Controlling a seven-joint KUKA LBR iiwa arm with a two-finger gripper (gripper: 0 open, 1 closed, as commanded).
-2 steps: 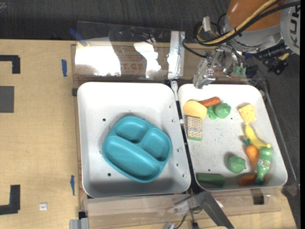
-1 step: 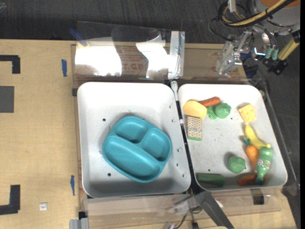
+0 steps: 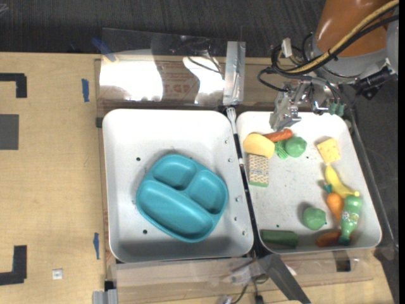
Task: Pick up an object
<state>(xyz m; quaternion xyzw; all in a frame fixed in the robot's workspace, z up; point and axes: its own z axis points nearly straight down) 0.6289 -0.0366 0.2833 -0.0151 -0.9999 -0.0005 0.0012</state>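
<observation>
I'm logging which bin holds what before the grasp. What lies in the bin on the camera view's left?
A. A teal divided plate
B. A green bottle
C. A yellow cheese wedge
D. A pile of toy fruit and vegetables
A: the teal divided plate lies alone in the left bin, while the toy foods, such as the yellow cheese wedge, lie in the right bin.
</observation>
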